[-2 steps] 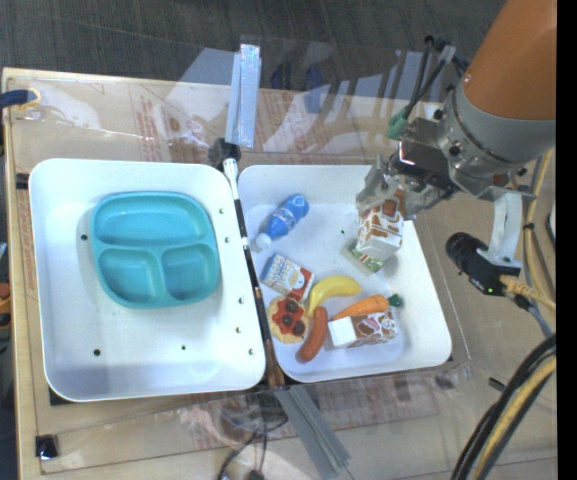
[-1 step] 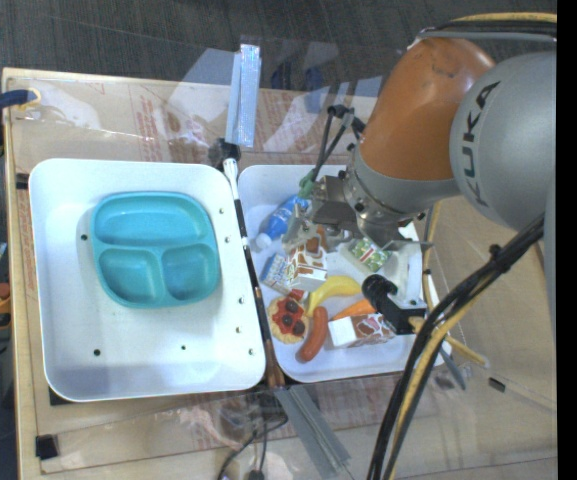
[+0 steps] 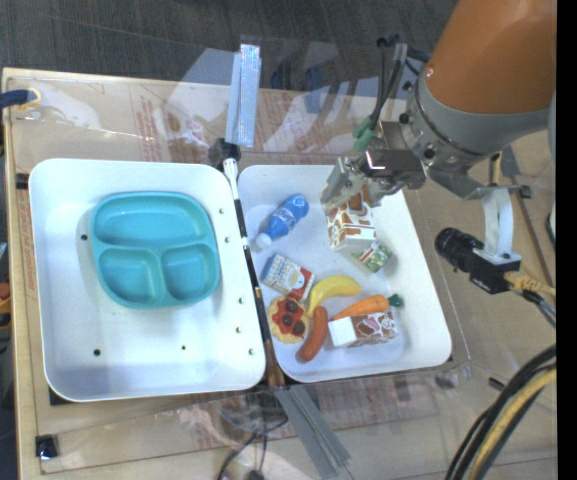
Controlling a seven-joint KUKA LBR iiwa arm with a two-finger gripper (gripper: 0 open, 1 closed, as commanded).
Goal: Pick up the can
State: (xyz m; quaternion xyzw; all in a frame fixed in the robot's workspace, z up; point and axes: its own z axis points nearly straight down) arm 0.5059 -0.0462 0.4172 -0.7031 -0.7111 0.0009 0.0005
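Note:
The can [image 3: 374, 259] looks like a small green object lying in the right bin [image 3: 420, 268], partly tucked under a brown and white carton [image 3: 351, 230]. My gripper [image 3: 353, 192] hangs over the back of the right bin, right at the top of that carton and up-left of the can. The wrist hides the gripper's tips and the carton's top. Whether the carton is touched I cannot tell.
The right bin also holds a blue bottle [image 3: 284, 216], a small juice box [image 3: 286, 271], a banana [image 3: 333, 288], a carrot [image 3: 366, 306], a pizza slice [image 3: 288, 316], a sausage [image 3: 314, 334] and a white box [image 3: 363, 328]. A teal divided plate [image 3: 156, 246] sits in the left bin [image 3: 58, 348].

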